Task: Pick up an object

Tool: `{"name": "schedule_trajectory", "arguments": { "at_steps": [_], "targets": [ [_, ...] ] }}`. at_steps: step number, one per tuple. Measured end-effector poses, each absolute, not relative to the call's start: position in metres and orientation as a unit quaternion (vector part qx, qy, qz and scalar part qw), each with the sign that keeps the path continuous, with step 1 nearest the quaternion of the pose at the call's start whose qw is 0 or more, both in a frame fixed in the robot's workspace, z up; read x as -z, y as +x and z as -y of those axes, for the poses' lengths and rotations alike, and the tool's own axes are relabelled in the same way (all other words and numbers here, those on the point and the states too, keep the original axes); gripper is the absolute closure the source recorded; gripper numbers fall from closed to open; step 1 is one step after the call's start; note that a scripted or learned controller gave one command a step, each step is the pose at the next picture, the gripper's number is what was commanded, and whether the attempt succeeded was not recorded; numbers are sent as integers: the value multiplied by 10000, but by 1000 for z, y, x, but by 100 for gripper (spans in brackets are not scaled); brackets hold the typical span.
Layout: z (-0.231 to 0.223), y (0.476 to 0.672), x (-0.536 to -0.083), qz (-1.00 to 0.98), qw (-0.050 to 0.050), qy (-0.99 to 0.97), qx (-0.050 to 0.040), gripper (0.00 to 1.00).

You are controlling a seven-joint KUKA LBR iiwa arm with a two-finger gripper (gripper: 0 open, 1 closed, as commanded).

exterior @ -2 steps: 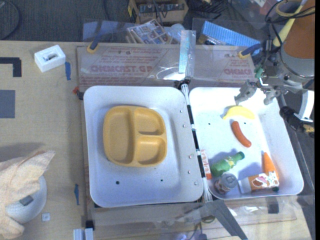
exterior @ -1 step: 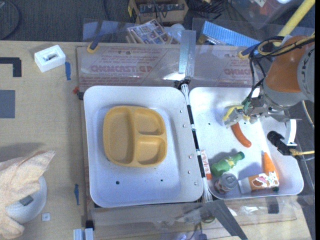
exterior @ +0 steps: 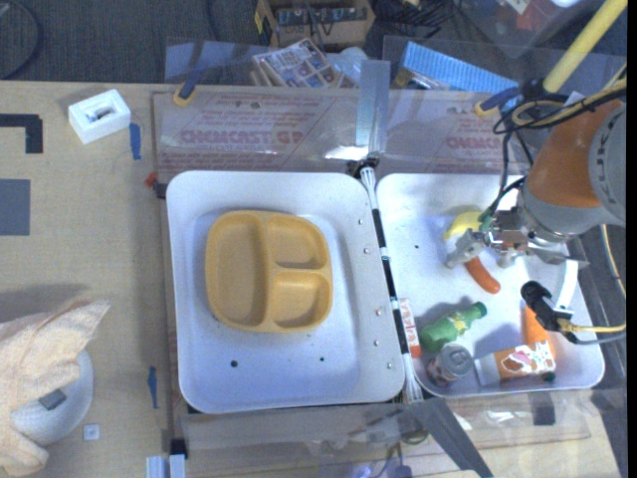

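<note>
Step in hand, by my judgement: closing in on a pick in the right-hand bin, nothing yet secured. To do it well, the descent should centre on 1 item only, and the crowded middle of that bin makes a clean single grasp the main difficulty; the isolated items nearer the front rim look easier to take.

Left to right. On the bench (exterior: 90, 227) at far left lie a small white box (exterior: 100, 116), a crumpled tan cloth (exterior: 45, 342) and a pale bowl (exterior: 50, 406) partly under it. The left bin (exterior: 189, 366) holds 1 yellow divided tray (exterior: 267, 269), lying flat and well apart from the rims. A metal divider strip (exterior: 383, 257) runs between the 2 bins.

In the right bin (exterior: 418, 207): a green bottle (exterior: 450, 325) on its side, a grey can (exterior: 453, 361) just beside it, an orange-and-white carton (exterior: 518, 362) at the front rim, a yellow item (exterior: 463, 225) and an orange carrot-like piece (exterior: 485, 275).

The gripper (exterior: 476, 249) hangs low over the yellow item and the orange piece, touching or nearly touching them. The jaws appear to stand apart, with nothing visibly between them; no hold is confirmed. The arm's orange band (exterior: 572, 162) sits above, cables trailing.

Beyond the bins: clear plastic sheeting, cartons and a blue object on the floor.
</note>
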State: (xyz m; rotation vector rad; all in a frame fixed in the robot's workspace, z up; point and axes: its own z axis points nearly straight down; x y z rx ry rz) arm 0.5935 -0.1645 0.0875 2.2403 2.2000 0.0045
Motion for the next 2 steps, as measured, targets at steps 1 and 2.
{"name": "schedule_trajectory", "arguments": {
  "at_steps": [1,2],
  "targets": [
    [167,595,-99,-6991,35,7150,-30,100],
    [125,582,-205,-6982,10,7159,-4,100]
  ]
}}
